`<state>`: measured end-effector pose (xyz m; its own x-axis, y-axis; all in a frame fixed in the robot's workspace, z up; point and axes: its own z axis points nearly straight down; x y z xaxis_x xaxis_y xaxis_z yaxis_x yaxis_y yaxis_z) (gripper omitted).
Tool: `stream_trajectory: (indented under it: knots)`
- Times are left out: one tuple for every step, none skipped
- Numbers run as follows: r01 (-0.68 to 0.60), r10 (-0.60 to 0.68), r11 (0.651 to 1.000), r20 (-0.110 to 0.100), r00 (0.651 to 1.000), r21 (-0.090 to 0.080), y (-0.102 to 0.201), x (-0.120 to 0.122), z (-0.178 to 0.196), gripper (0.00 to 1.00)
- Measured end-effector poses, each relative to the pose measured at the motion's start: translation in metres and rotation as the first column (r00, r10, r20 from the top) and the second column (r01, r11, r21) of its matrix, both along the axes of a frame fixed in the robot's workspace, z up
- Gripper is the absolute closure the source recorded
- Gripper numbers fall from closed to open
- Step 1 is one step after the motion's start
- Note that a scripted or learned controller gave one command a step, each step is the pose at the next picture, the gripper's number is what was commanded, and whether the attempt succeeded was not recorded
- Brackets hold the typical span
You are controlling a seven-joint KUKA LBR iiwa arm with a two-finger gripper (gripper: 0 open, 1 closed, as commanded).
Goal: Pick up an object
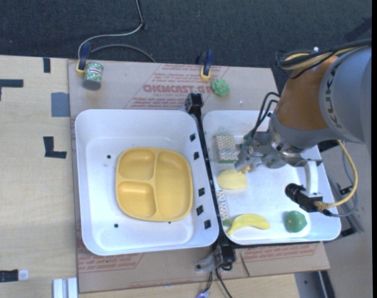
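- Hovering low in the right white bin [312, 231], my gripper [244, 164] sits just above the pale yellow lemon-shaped object [232, 180]; I cannot tell the jaw state.
- Beside it I see a checkered block [225, 146].
- Farther off lie a yellow banana [249, 222] and a green round object [294, 221].
- Beyond, the left bin [89, 166] holds a yellow divided plate [154, 184].

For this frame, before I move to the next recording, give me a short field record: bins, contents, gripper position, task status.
left bin: holds a yellow divided plastic plate
right bin: holds a pale yellow rounded lump, a yellow banana, a green round object, a small patterned block
outside bins: green fuzzy ball, small patterned can
gripper: low over the right bin, just above the lump
task status: no object seen between the fingers
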<state>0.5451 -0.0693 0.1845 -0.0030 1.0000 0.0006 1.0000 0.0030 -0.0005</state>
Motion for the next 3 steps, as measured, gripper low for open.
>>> stream_trajectory:
  knots:
    - [0.000, 0.000, 1.000, 0.000, 1.000, 0.000, 0.053, -0.013, 0.046, 1.00]
    - [0.000, 0.000, 1.000, 0.000, 1.000, 0.000, 0.095, -0.032, 0.054, 1.00]
    - [0.001, -0.001, 1.000, -0.003, 1.000, 0.000, 0.181, 0.032, -0.007, 1.00]
